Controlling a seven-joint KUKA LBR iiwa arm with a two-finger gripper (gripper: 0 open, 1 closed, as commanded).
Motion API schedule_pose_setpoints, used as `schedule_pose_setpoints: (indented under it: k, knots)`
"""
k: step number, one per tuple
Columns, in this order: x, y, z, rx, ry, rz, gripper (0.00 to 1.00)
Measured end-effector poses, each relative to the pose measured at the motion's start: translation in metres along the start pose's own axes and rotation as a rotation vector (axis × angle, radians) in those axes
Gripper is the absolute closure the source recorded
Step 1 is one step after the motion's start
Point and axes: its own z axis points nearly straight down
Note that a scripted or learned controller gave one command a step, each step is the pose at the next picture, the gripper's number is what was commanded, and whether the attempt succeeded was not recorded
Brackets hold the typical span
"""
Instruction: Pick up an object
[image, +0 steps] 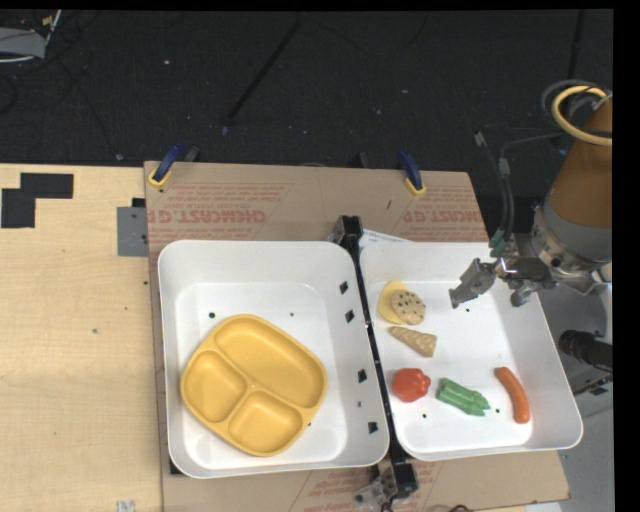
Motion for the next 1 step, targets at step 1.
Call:
schedule_pose_setpoints:
  k: [1]
  knots:
    - [0.0000, 0.0000, 0.0000, 0.000, 0.000, 0.000, 0.00]
